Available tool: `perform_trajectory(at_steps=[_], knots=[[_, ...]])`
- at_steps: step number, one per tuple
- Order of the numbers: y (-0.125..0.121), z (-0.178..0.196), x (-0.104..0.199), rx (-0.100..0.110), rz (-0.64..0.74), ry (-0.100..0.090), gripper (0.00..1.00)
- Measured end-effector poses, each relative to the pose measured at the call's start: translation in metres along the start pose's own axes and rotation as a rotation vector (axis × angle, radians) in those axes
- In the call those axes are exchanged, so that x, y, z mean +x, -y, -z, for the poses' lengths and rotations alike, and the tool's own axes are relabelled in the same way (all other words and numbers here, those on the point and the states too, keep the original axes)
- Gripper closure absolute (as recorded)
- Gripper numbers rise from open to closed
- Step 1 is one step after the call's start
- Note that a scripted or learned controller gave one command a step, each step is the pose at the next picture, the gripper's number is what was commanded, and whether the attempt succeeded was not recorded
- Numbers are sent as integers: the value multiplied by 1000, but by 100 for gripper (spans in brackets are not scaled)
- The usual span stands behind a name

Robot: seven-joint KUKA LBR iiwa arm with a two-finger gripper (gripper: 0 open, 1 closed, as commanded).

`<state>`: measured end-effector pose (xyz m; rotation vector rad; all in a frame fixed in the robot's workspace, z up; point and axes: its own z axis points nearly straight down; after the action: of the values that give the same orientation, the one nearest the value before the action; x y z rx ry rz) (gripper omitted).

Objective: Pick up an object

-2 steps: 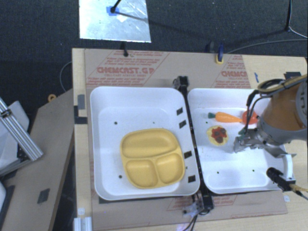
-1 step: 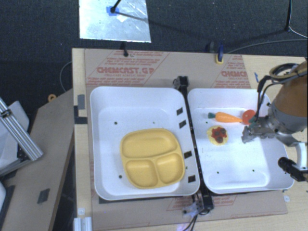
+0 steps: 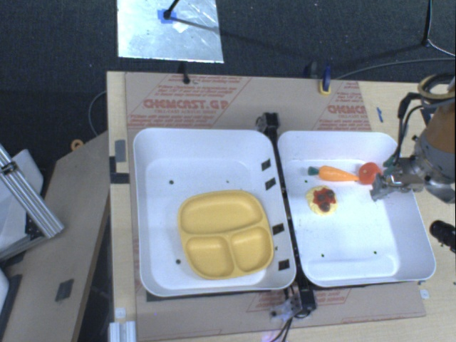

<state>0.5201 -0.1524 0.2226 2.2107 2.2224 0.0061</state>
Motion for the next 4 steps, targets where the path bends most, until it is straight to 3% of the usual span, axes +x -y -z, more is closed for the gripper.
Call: perform_trajectory(at_steps=[1,4], knots=[[-2,35,0,2,0,0,100],[-13,0,163,7,5,-4,100]])
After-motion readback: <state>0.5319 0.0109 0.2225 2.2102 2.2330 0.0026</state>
